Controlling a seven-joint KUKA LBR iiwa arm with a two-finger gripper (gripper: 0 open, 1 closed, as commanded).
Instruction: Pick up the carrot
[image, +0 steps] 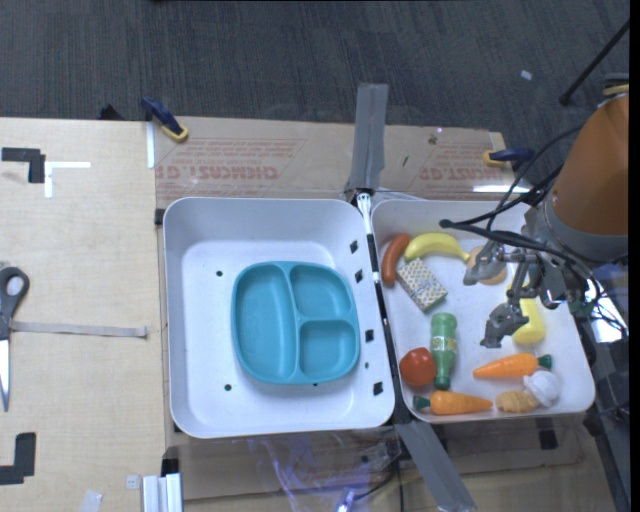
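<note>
A blue plate (296, 322) sits in the left bin (185, 300); in the right bin (575, 345), lower right of frame, one carrot (510, 366) lies just below the spread, empty gripper (495, 300) — better to descend straight and close across its middle — another carrot (460, 403) lies lower

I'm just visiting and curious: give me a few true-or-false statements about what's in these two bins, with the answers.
1. The blue plate lies in the left bin. True.
2. Two carrots are in the right bin. True: one carrot and another near the front wall.
3. The banana sits on the plate. False: it lies in the right bin.
4. The tool is over the left bin. False: it is over the right bin, above a carrot.
5. The green bottle is beside the tomato. True.
</note>
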